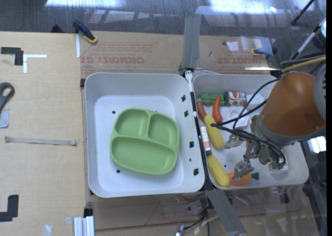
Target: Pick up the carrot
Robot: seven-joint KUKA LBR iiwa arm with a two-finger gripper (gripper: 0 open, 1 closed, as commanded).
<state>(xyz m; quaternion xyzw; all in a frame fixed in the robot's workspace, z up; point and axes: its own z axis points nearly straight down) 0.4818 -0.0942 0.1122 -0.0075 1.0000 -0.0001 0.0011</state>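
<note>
The carrot (245, 179) is an orange piece lying near the front wall of the right bin (290, 178), just right of a yellow corn cob (218, 170). My gripper (243, 168) hangs directly over the carrot's left part, very low and touching or almost touching it. The gripper body and its cables hide part of the carrot. The grey arm with its orange band (290, 108) reaches in from the right over the bin.
The right bin also holds a second corn cob (213, 130), a red chili (217, 108), a thin orange-red piece (200, 109), a green vegetable (209, 97) and a small can (236, 97). A green divided plate (146, 140) lies in the left bin (98, 126).
</note>
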